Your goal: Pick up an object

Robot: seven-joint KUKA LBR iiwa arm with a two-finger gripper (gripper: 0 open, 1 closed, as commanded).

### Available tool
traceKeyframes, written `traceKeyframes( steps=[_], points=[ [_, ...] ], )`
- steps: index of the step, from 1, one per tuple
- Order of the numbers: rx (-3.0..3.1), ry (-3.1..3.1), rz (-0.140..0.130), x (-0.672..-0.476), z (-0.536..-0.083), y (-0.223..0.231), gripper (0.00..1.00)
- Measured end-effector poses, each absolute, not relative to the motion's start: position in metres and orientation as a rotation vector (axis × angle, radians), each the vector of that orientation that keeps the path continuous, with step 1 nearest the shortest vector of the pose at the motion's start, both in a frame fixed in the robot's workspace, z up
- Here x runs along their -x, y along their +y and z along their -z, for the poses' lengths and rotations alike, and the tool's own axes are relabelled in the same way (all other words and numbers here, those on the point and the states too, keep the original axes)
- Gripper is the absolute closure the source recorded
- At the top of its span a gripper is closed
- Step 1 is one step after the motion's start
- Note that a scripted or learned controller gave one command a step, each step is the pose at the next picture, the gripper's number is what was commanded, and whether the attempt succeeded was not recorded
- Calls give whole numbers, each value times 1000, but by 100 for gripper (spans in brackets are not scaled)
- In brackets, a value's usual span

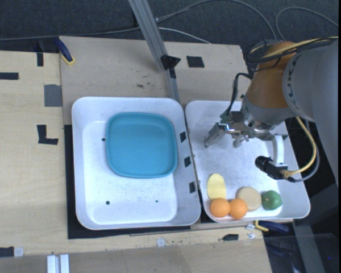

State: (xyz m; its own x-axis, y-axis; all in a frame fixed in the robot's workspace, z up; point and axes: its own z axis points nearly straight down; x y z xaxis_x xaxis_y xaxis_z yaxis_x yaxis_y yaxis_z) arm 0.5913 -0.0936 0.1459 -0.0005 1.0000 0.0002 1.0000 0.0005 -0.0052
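Jaws spread, empty, above right bin floor

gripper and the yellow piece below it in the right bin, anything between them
Nothing: in the camera view, the stretch between the gripper and the yellow piece is bare white floor of the right bin.

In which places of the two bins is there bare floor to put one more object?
Left bin: a bare strip below the blue plate. Right bin: bare floor from the claw down to the fruit. Its near edge is crowded: yellow piece, two oranges, beige piece, green ball.
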Motion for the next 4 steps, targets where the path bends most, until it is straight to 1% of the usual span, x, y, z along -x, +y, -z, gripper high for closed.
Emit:
traceKeyframes(
  steps=[1, 2, 3, 4],
  points=[
    [2218, -2219, -6, -590, -93, -93, 0],
    [2220, -2222, -1, -591, -105, -93, 100],
    [2222, -2224, 3, -594, -148, -91, 100],
    [2223, -2224, 3, -603, -193, -93, 100]
  ],
)
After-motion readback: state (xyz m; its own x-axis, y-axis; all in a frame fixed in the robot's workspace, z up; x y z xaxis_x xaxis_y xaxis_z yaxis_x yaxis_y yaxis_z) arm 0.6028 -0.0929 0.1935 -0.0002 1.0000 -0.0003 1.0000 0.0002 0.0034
